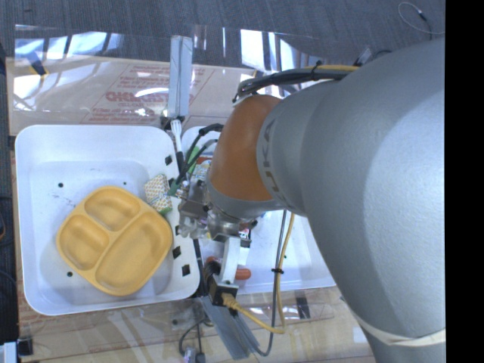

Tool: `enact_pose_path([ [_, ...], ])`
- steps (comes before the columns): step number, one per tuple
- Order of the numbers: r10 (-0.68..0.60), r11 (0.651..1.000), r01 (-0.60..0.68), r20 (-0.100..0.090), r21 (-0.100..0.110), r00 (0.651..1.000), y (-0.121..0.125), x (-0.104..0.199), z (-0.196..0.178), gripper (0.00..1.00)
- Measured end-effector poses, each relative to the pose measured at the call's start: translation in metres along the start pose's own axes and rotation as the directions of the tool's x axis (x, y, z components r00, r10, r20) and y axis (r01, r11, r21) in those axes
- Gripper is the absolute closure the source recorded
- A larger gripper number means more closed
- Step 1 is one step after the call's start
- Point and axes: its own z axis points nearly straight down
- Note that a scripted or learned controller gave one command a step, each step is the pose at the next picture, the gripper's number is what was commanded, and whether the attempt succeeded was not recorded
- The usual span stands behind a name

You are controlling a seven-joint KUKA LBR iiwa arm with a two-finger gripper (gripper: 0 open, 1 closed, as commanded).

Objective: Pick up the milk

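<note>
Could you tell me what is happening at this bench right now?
A grey robot arm with an orange band reaches in from the right and hangs low over the right-hand shallow white bin, covering most of it. The left-hand shallow white bin holds a yellow plastic divided plate and a small patterned carton-like item beside it. A small red and white object lies under the wrist. Whether the arm has taken anything cannot be told.

Text: nothing legible.
Red print on the clear sheet [128, 89], upper left of frame, reads mirrored and too blurred to decipher.
</note>
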Motion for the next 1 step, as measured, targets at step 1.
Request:
enact_pose_path([
  [1, -0.33, 0.944, 0.33, 0.001, -0.005, 0.944, 0.01, -0.0196, -0.1615, 1.0],
])
